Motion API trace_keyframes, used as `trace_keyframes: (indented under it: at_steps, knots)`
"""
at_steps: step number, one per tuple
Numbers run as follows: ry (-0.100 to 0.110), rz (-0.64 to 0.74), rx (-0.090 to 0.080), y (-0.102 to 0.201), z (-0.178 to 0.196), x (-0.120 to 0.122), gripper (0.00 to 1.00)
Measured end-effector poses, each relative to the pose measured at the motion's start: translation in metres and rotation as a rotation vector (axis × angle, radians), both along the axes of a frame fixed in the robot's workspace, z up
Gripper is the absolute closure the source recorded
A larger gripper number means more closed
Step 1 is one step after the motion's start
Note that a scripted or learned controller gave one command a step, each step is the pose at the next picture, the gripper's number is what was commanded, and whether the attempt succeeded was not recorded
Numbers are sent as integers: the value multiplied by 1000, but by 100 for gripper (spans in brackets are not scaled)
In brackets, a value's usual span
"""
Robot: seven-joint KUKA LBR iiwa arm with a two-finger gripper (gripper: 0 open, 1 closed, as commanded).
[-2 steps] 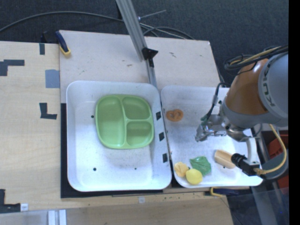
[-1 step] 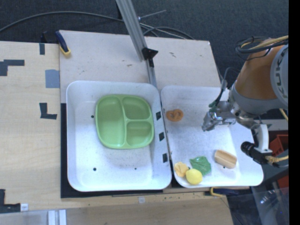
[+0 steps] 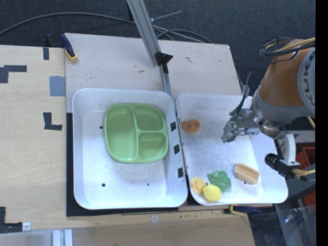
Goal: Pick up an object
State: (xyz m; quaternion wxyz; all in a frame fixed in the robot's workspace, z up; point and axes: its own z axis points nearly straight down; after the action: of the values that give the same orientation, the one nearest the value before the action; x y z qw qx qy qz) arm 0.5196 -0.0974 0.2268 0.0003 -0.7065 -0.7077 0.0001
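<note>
Right bin contents: round brown-orange piece lying flat near the upper left, apart from the rest. Tan bread-like block lower right, slightly tilted. Along the front wall: green leafy item, yellow lemon just beside it, small yellow-orange piece touching the lemon.

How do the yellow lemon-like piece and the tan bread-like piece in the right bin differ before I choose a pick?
The yellow piece is round and bright; the tan piece is oblong and dull. The yellow piece sits against a green item and an orange-yellow one; the tan piece lies apart. Both lie at the right bin's near edge.
</note>
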Motion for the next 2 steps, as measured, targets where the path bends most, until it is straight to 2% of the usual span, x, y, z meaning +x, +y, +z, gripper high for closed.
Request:
trace_keyframes:
  at_steps: [1, 2]
  knots:
    - [1, 5, 1, 47, -10, 24, 100]
    - [-1, 5, 1, 90, -4, 50, 100]
